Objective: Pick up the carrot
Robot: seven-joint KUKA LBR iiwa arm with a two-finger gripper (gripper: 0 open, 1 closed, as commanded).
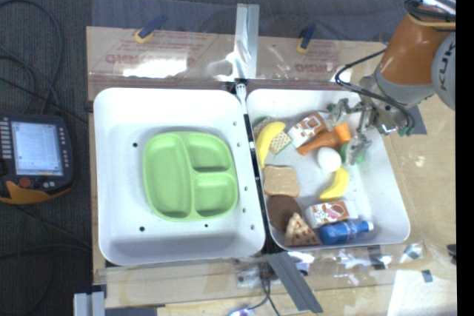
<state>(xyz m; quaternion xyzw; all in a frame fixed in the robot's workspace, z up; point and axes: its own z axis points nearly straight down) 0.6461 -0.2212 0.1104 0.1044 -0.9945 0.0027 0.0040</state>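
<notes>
Carrot, the orange tapered plastic one (330, 138), lies in the right-hand shallow white bin (394, 212), upper part, tip pointing left-down, thick end up-right by the gripper (358, 131); gripper sits low over the bin's upper right corner, metal fingers pointing left-down twd the carrot's thick end; can't tell how far open it is, & can't tell if anything's betw the fingers, too small & cluttered there; grey arm w/ orange band (411, 48) comes in from the right edge.

Right bin is packed: small carton w/ white & orange label (306, 129) touching the carrot's upper-left side; white egg (329, 158) just below the carrot; yellow banana (268, 141) at the bin's left wall; second, smaller yellow banana (335, 185) below the egg; slice of brown bread (281, 180) left of it; dark brown round piece (279, 210) under the bread; pizza slice (299, 230) at the bottom; another small carton (329, 212) & blue bottle (343, 231) lower right.

Left-hand white bin (126, 115) holds a green plastic tray w/ three compartments (191, 175); bins touch side by side on the worktop (426, 166); handheld control pendant w/ screen (33, 155) off to the far left, well apart.
</notes>
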